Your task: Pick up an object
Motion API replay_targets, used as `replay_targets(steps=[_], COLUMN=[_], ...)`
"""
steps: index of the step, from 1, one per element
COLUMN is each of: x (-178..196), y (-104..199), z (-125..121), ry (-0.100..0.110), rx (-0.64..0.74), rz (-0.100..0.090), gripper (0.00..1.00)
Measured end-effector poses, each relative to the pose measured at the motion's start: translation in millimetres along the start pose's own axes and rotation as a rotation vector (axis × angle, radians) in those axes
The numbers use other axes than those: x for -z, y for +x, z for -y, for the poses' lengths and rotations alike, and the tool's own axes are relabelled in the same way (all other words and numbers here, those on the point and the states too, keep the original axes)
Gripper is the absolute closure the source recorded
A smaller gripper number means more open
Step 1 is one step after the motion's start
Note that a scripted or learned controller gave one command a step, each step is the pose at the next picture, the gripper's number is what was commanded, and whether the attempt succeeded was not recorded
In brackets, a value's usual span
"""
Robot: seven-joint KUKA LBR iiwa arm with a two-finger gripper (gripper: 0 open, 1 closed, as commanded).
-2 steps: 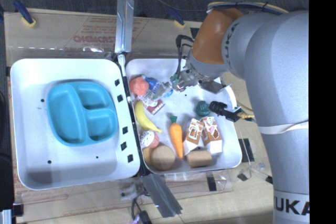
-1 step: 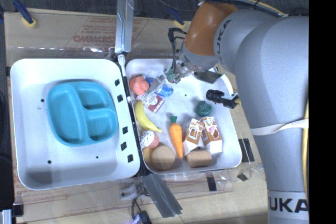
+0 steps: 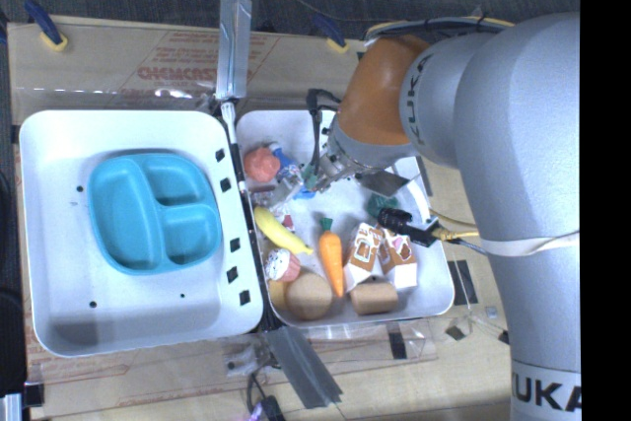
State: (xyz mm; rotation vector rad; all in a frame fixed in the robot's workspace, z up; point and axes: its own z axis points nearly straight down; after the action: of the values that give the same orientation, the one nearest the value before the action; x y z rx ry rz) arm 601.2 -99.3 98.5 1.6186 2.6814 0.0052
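Mostly, the grey arm with its orange band (image 3: pixel 473 104) covers the upper right part of the right-hand shallow white bin (image 3: pixel 286 123), so whatever lies under it is hidden. The gripper (image 3: pixel 296 180) reaches down into that bin near its left wall. Its tip is small and cluttered here, and I cannot tell whether it is open or closed, or whether it has hold of anything. A small dark green thing (image 3: pixel 383 203) peeps out from under the wrist, too little of it showing to name.

Just beside the gripper's tip, up and to the left, sits a reddish-pink round toy fruit (image 3: pixel 260 163), smooth and paler on one side, close to the bin's left wall.

The same bin holds:
- a yellow toy banana (image 3: pixel 279 232) below the gripper
- an orange toy carrot with a green top (image 3: pixel 331 263) lying lengthwise in the middle
- a white speckled egg-shaped thing (image 3: pixel 280 264)
- a tan potato-like lump (image 3: pixel 309 297) at the near edge
- a brown block like a bread loaf (image 3: pixel 375 297)
- a cluster of small brown-and-white printed cartons (image 3: pixel 380 251), touching one another

The left-hand shallow white bin (image 3: pixel 59 212) holds a light blue plastic tray with three compartments (image 3: pixel 153 212), lying flat.
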Motion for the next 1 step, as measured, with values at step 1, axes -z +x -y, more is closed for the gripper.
replay_targets(steps=[1], x=[12.2], y=[-2.6], z=[-1.5], ry=[-0.005], rx=[0.003], rz=[0.007], gripper=[1.0])
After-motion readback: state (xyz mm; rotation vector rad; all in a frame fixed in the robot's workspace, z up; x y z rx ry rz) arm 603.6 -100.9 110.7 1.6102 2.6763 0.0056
